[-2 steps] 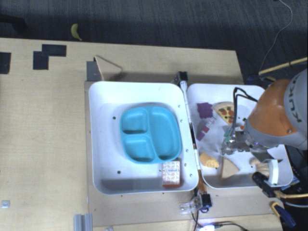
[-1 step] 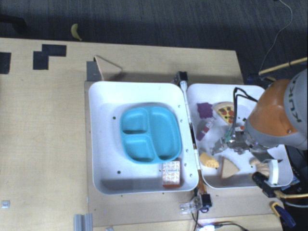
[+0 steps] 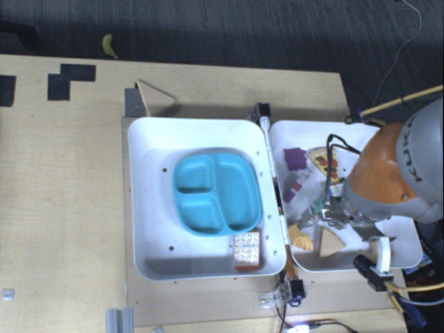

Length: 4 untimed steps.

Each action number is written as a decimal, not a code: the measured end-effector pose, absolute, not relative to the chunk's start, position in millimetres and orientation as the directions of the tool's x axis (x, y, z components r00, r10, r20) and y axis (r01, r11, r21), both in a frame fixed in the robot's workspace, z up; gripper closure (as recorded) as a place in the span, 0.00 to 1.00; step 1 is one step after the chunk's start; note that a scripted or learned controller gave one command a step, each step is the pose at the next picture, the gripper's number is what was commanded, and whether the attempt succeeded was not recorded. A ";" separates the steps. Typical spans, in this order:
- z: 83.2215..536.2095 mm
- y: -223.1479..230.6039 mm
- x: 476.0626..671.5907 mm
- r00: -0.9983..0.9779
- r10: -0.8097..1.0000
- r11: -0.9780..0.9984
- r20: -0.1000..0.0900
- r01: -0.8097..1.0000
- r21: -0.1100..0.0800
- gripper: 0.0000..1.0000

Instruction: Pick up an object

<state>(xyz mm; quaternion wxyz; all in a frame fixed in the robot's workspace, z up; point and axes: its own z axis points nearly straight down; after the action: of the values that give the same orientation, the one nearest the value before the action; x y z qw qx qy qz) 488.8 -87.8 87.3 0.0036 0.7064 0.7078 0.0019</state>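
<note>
A small patterned box [image 3: 246, 249] is seen lying at the lower centre of the frame, in the left bin [image 3: 149, 186], its long axis running top to bottom. The gripper [image 3: 320, 214] is lowered into the right bin [image 3: 409, 255]; its state cannot be told.

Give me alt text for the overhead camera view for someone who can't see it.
A grey and orange robot arm reaches from the right into the right bin, which holds a purple block and other small items. The left bin holds a blue divided tray and a small patterned box.
</note>
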 end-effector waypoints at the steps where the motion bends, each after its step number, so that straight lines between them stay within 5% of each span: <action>1: 99.1 -87.4 491.3 -0.003 1.000 0.003 -0.002 1.000 0.014 1.00; 2: 99.0 -87.3 491.2 -0.003 1.000 0.003 -0.002 1.000 0.014 0.00; 3: 87.5 -88.1 489.0 -0.001 1.000 0.001 0.000 1.000 0.007 0.00; 4: 99.0 -88.0 491.3 -0.004 1.000 0.004 -0.001 1.000 0.014 1.00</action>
<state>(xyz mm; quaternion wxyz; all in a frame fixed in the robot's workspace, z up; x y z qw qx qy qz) 491.3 -88.0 99.0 0.0050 0.7058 0.7084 0.0047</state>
